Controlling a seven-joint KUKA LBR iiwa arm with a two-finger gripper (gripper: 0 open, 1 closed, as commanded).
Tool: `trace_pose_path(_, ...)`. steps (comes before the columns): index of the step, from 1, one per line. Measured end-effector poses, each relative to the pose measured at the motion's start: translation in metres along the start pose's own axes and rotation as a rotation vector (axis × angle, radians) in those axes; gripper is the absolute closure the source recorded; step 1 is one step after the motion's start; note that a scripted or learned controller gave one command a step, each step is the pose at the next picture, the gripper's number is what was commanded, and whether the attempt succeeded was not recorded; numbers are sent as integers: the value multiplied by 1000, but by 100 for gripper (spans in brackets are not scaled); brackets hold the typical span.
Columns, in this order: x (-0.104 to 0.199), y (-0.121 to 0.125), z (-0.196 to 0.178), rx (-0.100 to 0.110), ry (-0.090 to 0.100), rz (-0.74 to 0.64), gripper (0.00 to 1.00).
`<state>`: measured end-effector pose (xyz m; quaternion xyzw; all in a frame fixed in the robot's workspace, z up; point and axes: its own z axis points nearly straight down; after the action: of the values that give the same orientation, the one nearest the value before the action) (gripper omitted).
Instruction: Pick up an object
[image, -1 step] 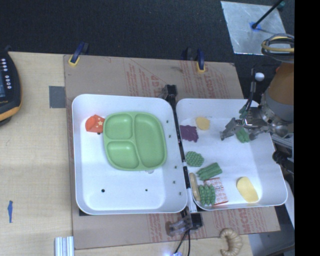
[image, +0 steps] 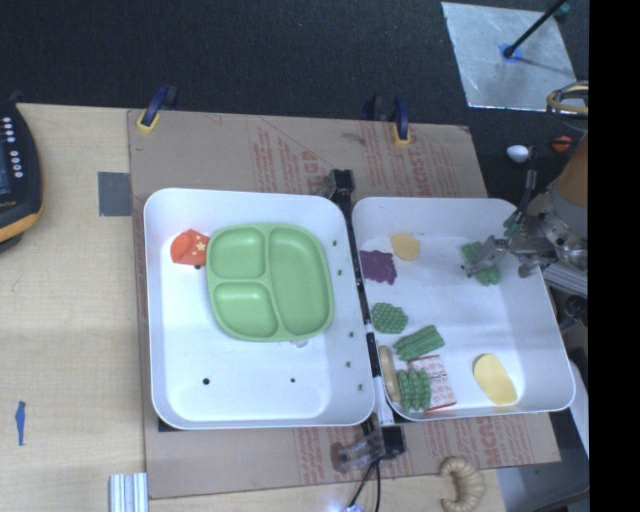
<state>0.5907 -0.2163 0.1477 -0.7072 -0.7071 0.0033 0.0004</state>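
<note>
Wooden bench (image: 70, 330), cardboard sheet (image: 300, 150), two bins (image: 250, 400).

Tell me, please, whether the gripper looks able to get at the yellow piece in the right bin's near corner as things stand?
Probably yes. The yellow piece lies alone on bare bin floor, nothing on top of it, and the gripper is over the same right bin.
</note>
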Motion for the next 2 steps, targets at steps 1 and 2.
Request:
trace_pose_path(1,13,50,55,-4,2,-8,0)
trace_pose_path(2,3,67,-52,-13,1,-5,0)
